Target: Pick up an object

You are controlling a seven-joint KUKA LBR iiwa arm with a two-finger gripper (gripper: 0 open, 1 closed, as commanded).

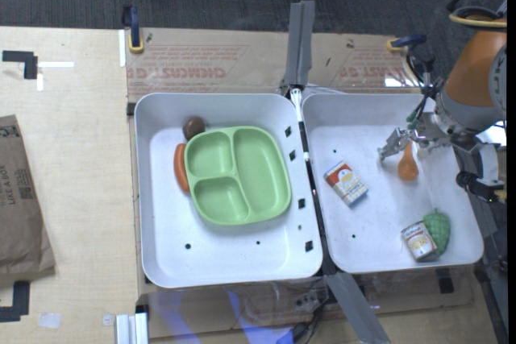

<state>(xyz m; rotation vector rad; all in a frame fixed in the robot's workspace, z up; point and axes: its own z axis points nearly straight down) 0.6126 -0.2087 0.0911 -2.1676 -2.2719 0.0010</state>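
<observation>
Orange pear-shaped object (409, 163): we find it in the right bin (379, 250), toward the far right, just below the gripper (401, 142). We cannot tell how the gripper is set, nor whether it touches the object. Same bin: small orange-and-white carton (346, 183) near the middle; labelled can (418, 242) beside a green lump (438, 228) at the near right corner. Left bin (161, 254): green divided tray (239, 174), with an orange piece (181, 167) and a brown round item (193, 127) at its left edge.
</observation>
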